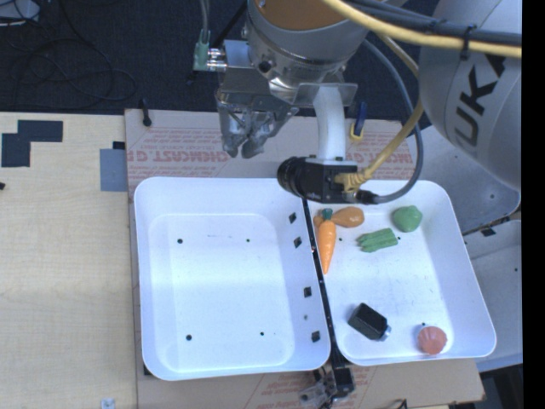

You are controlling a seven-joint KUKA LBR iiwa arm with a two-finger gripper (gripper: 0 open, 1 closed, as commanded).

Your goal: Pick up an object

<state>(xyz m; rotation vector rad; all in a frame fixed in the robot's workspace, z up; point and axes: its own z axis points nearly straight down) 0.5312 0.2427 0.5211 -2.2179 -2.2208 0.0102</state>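
Observation:
My gripper (245, 146) hangs high above the back edge of the left bin (141, 254), its fingers drawn together with nothing between them. All the objects lie in the right bin (467, 254). An orange carrot (326, 244) lies along the divider, and an orange lump (347, 218) sits just behind it. A green elongated piece (377, 240) and a rounded green piece (407, 218) lie further right. Near the front edge are a black block (369, 321) and a reddish ball (432, 339).
A black camera-like unit (311, 180) with a yellow cable hangs over the back of the divider. The large grey arm body (477, 83) fills the upper right. Cardboard (179, 152) lies under and behind the bins.

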